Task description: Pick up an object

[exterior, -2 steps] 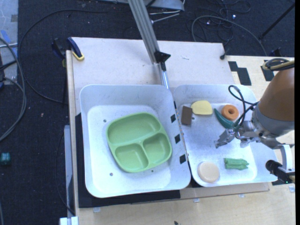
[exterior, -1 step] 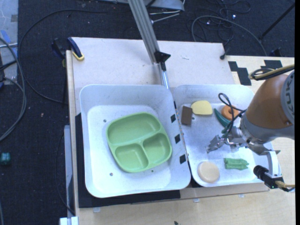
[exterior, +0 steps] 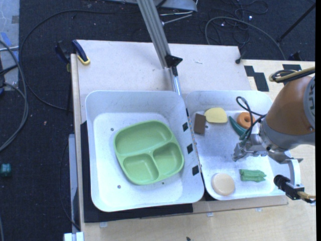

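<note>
The right bin [exterior: 220, 139] holds a brown block [exterior: 199, 124], a yellow rounded piece [exterior: 216, 115], an orange and teal toy [exterior: 242, 122], a green leafy toy [exterior: 252, 175] and a cream round disc [exterior: 223, 184]. My gripper [exterior: 244, 150] hangs over the right part of this bin, just above the green toy and below the orange one. Nothing shows between its tips. The arm's orange band [exterior: 293, 107] covers the bin's right edge.
In the left bin [exterior: 100, 134] lies a green divided plate [exterior: 148, 151]. A metal pole [exterior: 155, 26] slants down to the seam between the bins. The bench's bare top [exterior: 130, 64] stretches behind both bins, with a blue and yellow tool [exterior: 80, 52] at its far left corner.
</note>
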You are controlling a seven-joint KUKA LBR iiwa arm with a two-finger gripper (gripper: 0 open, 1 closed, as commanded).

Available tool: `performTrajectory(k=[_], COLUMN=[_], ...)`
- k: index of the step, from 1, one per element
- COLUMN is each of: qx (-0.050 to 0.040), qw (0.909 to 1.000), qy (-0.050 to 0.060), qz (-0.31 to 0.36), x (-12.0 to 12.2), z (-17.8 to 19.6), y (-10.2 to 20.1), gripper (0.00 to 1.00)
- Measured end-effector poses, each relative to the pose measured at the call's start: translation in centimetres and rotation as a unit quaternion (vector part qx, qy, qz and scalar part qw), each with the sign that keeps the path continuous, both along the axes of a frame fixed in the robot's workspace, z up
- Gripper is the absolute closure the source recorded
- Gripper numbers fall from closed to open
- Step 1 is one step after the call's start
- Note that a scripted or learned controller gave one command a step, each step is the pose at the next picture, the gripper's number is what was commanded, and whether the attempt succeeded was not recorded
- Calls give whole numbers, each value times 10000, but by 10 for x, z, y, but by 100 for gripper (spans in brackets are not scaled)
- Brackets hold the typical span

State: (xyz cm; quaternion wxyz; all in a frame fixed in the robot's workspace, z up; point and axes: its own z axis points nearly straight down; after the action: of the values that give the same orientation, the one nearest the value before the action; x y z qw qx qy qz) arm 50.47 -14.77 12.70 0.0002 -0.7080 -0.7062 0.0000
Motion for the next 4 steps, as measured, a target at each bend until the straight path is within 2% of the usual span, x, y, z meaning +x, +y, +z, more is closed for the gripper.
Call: performTrajectory(k=[1,3,4], qx=[-11,-14,6], qw=[10000,10000,10000], qy=[-31,-35,1], qz=[28,31,53], x=[5,4,14], z=[63,159,145], y=[1,-1,59], gripper=[100,100,100])
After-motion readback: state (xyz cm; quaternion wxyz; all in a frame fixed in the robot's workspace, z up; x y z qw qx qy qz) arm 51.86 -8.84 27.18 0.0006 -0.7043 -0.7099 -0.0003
